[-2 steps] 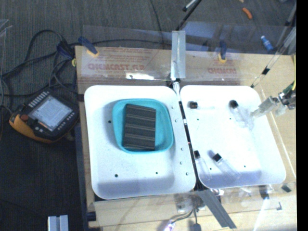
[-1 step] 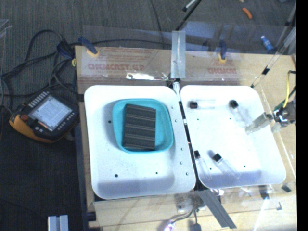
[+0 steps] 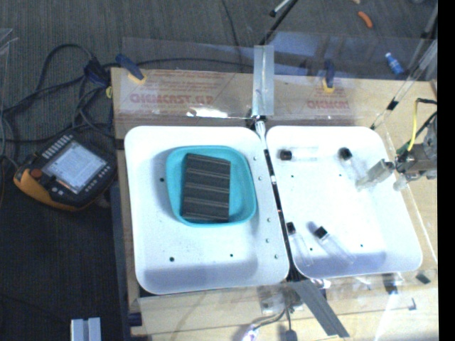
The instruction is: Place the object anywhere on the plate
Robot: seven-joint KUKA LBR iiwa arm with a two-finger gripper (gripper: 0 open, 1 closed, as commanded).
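The left bin held a teal plate already bearing the dark ribbed block, so placing looked done; the tool, its spread impossible to tell, probably needed only to retreat.

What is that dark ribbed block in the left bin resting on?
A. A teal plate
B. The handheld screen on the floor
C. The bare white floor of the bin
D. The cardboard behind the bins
A. The dark ribbed block lies flat inside the teal plate, whose rim shows all around it, and the plate sits in the left white bin.
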